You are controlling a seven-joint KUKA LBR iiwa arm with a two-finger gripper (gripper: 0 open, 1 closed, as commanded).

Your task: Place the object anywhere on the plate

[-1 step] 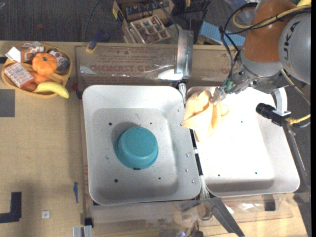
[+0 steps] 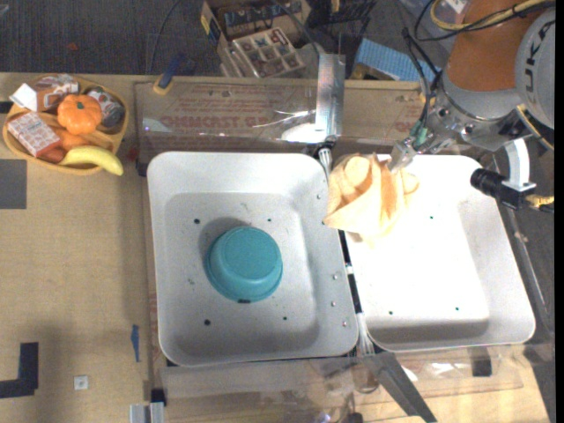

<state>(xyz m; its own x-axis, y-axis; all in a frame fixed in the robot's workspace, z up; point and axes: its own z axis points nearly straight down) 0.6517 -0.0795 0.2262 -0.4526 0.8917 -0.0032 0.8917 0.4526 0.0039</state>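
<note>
While the gripper (image 2: 404, 159) looks clamped on the top of the yellow-orange cloth (image 2: 366, 198) hanging over the divider between the bins, the teal plate (image 2: 246, 263) lies well to camera-left in the left bin (image 2: 176, 183).

fruit basket (image 2: 63, 129), banana (image 2: 92, 158), cardboard box (image 2: 256, 26)

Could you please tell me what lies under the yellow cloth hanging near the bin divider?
The yellow cloth overlaps the right bin's floor and the dividing rims. Anything directly beneath it is covered.
</note>
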